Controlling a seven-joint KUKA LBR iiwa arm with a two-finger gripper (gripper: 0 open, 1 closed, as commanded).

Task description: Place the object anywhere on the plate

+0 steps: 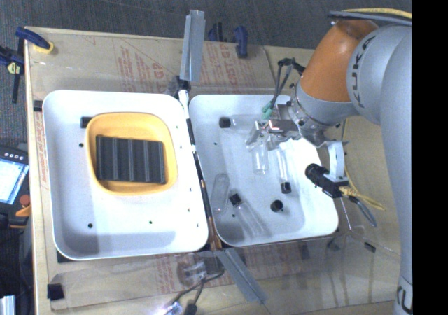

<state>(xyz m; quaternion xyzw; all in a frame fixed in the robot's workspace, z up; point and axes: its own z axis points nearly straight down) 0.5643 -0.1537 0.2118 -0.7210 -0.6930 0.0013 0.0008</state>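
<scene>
Here the tool (260, 144) hangs over the right bin (318, 219); its grip state is unclear, plate (98, 124) left

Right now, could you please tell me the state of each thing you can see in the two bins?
Yellow plate: flat in the left bin, carrying a dark ribbed insert.
Left bin: holds the plate.
Right bin: holds a few small dark pieces.
Claw: low over the right bin, away from the plate.
</scene>
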